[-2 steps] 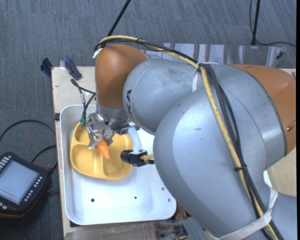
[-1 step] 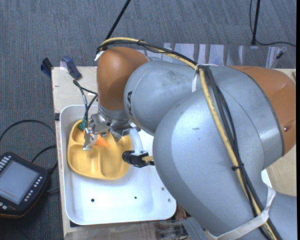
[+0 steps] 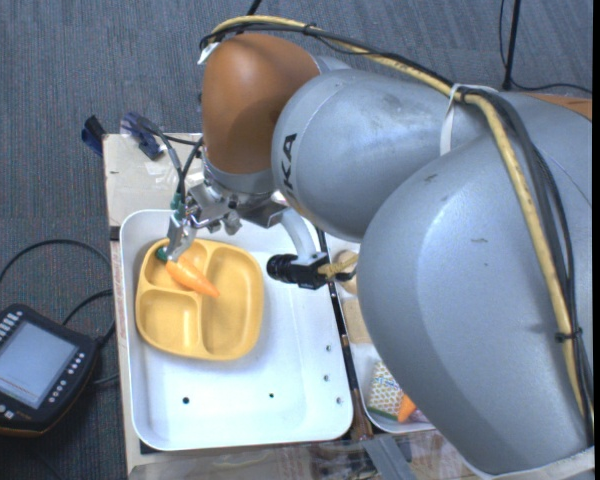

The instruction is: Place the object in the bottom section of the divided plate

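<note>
At the near edge, around six o'clock, runs the lower rim of the left white bin (image 3: 230, 423), its floor bare apart from a few small dark dots. At five o'clock, the right bin (image 3: 375, 418) shows a sliver of its corner under the arm, with a patterned item and a bit of orange (image 3: 407, 408) lying in it. At eight o'clock, off the bench on the grey carpet, sits a teach pendant (image 3: 25, 363) with a pale screen and a black cable looping away from it.

Nearer the middle of the left bin, toward nine o'clock, rests the yellow divided plate (image 3: 202, 323), with three sections. The carrot (image 3: 192, 276) lies across the ridge between sections at the plate's upper left, orange tip pointing to four o'clock, green end toward ten o'clock. It is not in the bottom section.

The gripper (image 3: 176, 240) reaches down just above the carrot's green end. Its fingers appear to meet that end, but I cannot tell whether they are clamped on it or merely touching.

Behind, from twelve to three o'clock, the grey arm (image 3: 430, 218) fills the scene, its orange band (image 3: 250, 98) above the wrist, with a yellow cable (image 3: 520, 208) draped over its casing.
</note>
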Robot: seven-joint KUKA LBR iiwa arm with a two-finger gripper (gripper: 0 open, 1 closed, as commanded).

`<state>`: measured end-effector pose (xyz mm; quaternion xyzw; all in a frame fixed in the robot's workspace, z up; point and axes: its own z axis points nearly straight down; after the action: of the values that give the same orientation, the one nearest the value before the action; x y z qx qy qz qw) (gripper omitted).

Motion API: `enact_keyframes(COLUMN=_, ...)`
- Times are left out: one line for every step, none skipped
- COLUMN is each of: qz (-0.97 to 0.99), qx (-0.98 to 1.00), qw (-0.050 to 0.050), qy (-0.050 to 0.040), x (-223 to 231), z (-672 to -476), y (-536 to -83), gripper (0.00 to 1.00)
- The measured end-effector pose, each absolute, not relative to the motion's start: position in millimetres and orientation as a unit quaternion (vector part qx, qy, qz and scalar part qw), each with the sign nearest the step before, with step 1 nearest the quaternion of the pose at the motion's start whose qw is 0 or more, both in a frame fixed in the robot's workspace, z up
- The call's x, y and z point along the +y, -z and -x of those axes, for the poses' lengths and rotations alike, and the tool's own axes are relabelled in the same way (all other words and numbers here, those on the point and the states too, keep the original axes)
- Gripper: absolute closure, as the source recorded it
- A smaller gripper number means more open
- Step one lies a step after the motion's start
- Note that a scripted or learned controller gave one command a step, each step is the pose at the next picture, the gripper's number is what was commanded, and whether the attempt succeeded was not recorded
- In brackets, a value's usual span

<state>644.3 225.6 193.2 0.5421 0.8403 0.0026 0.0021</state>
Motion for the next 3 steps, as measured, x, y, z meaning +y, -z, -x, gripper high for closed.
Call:
enact_keyframes(qz=-0.605, qx=0.796, qw=-0.002, qy=0.0024, x=211, z=-598.6, y=-192, gripper=0.00)
enact_keyframes(qz=-0.605, qx=0.796, qw=-0.002, qy=0.0026, x=212, z=-598.5, y=-192, gripper=0.00)
enact_keyframes(qz=-0.565, qx=0.825, qw=-0.001, qy=0.0015, x=236, z=-632.9, y=-210, gripper=0.00)
